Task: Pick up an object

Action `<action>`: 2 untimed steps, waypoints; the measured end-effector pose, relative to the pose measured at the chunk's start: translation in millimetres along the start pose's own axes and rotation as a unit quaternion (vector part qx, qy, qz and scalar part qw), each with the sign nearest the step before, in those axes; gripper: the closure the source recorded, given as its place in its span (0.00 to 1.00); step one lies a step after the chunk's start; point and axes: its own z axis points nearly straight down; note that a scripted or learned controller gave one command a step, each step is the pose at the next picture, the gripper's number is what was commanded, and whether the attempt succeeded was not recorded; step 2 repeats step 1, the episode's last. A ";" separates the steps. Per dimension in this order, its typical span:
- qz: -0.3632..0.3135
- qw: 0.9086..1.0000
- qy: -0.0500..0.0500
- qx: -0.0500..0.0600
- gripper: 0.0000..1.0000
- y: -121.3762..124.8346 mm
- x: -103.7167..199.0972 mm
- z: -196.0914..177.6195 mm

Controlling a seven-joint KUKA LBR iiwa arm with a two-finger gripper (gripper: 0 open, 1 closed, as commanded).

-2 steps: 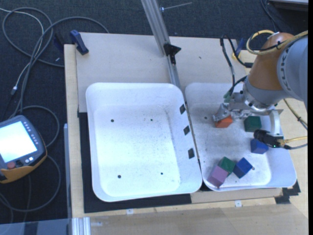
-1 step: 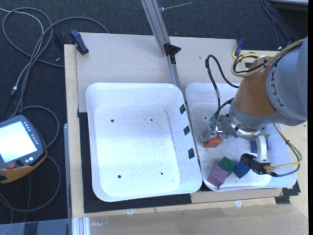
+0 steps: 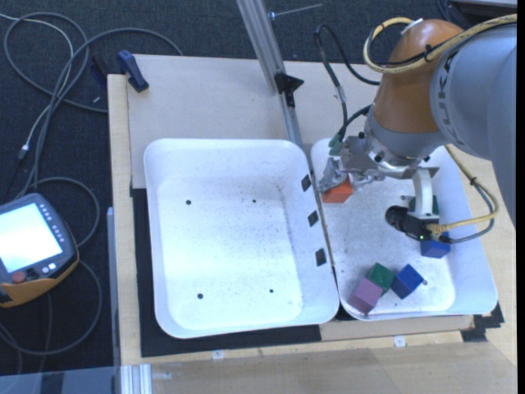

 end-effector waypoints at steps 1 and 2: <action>-0.001 1.000 0.001 0.002 1.00 39.8 91.4 -24.8; -0.001 1.000 0.001 0.002 1.00 39.8 91.4 -24.8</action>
